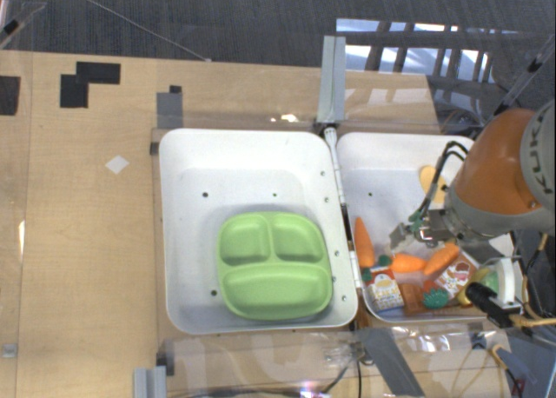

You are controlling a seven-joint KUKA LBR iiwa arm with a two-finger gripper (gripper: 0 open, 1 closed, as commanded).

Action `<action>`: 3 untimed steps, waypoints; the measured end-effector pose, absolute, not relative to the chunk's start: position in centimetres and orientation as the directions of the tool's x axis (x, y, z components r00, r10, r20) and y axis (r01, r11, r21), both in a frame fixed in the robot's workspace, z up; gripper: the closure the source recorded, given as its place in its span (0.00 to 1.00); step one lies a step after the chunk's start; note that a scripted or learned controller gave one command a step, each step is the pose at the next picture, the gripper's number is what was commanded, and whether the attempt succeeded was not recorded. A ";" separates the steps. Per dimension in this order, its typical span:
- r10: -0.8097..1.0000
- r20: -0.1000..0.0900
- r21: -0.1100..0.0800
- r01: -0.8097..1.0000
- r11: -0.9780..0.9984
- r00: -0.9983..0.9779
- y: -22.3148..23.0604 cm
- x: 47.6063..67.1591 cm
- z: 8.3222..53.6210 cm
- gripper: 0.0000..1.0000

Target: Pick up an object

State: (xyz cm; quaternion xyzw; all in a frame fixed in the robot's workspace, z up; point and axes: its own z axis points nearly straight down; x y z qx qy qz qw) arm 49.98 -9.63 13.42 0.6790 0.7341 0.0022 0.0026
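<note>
Where the arm reaches in, right bin [382, 170]: objects crowd its near edge; far half bare
Gripper [423, 229]: above the carrots [408, 262], its spread cannot be told; touching nothing visibly
Carrots: near-left corner, beside small carton [387, 290]; its print too small to read
Left bin [252, 162]: green divided plate [274, 264] toward near edge; open room behind
Bench [78, 240]: pale wood; dark carpet beyond

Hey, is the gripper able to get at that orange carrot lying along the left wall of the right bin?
Probably yes. The gripper hangs low in the right bin, just right of the carrot, with nothing lying over the carrot. The bin wall close on its left may crowd one finger.
</note>
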 end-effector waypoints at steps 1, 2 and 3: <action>0.960 -0.004 0.008 0.960 0.280 -0.280 -14.6 48.9 17.2 0.00; 0.986 -0.002 0.008 0.986 0.168 -0.168 -12.8 48.9 9.6 0.00; 1.000 -0.001 0.005 1.000 -0.008 0.008 -17.3 55.3 9.6 0.00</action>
